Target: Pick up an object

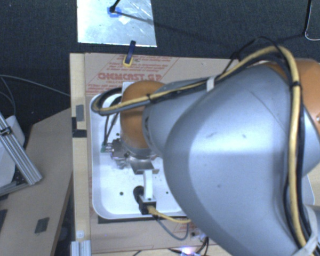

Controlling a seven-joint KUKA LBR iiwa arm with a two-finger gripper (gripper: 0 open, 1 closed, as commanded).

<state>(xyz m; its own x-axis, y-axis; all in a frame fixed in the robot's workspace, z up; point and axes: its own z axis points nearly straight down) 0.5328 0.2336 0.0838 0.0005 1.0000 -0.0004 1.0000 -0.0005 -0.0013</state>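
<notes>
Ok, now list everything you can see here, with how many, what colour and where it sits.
bin: one, white, centre-left, mostly under the arm
dark specks: a few, on the bin floor, too small to identify
cardboard sheet: one, tan with red print, under the bin
shiny sheet: one, silver, top of view on the dark floor
clip: one, blue and yellow, at the cardboard's top edge
metal rail: at least one, silver, far left
arm: one, grey with an orange band, from the right
gripper: one, metallic, over the bin's left part
</notes>
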